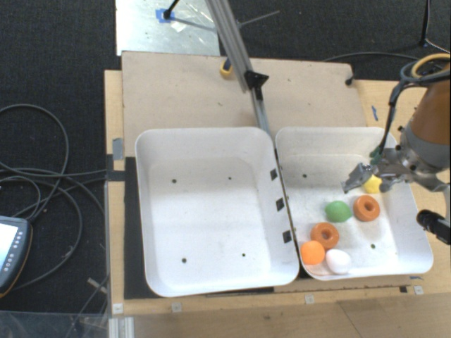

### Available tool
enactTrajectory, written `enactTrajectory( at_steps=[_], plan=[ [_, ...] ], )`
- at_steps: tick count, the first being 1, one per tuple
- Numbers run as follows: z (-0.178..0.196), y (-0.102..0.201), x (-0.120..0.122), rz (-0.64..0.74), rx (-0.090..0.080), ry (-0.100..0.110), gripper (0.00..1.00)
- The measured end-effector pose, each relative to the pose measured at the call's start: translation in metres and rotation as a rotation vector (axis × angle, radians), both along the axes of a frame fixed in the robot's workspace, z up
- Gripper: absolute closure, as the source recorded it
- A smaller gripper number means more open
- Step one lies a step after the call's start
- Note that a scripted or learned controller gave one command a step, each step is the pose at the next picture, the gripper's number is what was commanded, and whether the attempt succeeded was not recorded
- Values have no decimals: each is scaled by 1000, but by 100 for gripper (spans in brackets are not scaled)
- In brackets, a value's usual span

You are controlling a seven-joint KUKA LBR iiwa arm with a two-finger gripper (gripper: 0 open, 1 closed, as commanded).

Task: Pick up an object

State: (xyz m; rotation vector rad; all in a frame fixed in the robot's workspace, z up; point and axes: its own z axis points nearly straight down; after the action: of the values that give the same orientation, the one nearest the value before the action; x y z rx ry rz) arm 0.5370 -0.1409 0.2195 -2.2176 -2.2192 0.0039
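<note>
camera view: gripper (364, 177) low in right bin (310, 146), just at yellow piece (373, 184). can't tell its state. green ball (338, 211) and orange ring (366, 208) sit just below. looks like the approach/grasp step; next call is to close on yellow, then lift straight up.

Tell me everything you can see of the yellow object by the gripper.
The yellow object is small, bright, and looks like smooth plastic; its shape is too partly hidden to name. It lies on the floor of the right bin, near the far right side, directly under the gripper. The green ball and orange ring sit apart from it.
</note>
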Motion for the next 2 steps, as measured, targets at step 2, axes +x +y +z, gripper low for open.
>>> enactTrajectory(
  at_steps=[2],
  plan=[
    [-114,-2,-1,-1,1,0,0]
  ],
)
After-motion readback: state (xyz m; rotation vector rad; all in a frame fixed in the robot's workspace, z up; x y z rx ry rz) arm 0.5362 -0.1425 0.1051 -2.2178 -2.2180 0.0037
